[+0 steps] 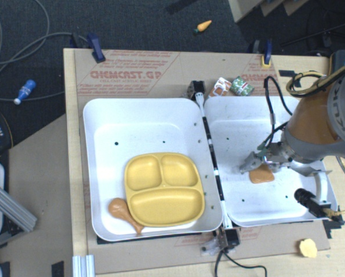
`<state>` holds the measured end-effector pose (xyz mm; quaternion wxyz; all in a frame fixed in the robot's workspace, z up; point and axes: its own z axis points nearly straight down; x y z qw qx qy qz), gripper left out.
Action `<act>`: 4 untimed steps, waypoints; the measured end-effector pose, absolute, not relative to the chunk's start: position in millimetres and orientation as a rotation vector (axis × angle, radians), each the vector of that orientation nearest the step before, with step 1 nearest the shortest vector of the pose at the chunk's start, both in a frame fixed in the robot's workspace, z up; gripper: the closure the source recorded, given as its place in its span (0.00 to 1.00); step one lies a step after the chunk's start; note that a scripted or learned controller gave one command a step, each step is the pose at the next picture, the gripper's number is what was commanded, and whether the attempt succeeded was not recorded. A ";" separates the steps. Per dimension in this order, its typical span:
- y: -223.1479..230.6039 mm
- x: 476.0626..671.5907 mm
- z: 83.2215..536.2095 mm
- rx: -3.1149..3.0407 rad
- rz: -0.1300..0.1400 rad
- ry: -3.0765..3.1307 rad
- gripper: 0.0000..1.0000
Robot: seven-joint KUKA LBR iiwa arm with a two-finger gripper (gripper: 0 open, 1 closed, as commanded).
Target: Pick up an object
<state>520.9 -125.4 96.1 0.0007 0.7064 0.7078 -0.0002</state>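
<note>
Gripper (254, 165): hovering low in right bin (241, 203); grip state indeterminate.
Object (262, 176): rounded orange lump lying beside it.
Left bin (103, 126): holding glossy yellow sectioned tray (163, 189).

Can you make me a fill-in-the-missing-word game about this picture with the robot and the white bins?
1. The yellow tray with three sections lies in the ____ bin.
2. The gripper is down in the right bin, right next to a small ____ object.
3. A tan drumstick toy lies beside the yellow tray, at its lower ____ corner.

Missing words: left; orange; left
</note>
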 end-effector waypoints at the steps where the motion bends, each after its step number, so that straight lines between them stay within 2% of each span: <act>1: -164.9 575.7 165.8 2.212 0.006 2.213 0.00; 2: -142.9 546.6 79.8 2.226 -0.005 2.227 0.00; 3: -175.8 643.3 132.2 2.208 0.008 2.216 0.00; 4: -132.7 559.5 89.7 2.230 -0.006 2.229 0.00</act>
